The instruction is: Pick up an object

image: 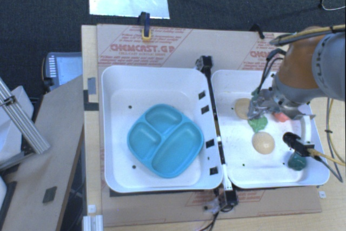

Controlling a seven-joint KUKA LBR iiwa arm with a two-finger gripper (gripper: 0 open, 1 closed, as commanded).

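Green crumpled object (258, 123) lies in right bin (319, 173), directly under my gripper (258, 109), touching or nearly so. Beige egg-like ball (263, 143) just nearer camera. Grip state: I cannot tell, wrist hides it. I judge straight descent suits.

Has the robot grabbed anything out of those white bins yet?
Not visibly. The gripper has reached down into the right bin, right above the green object. The tan round object lies close by. Left to do: grasp something and lift it.
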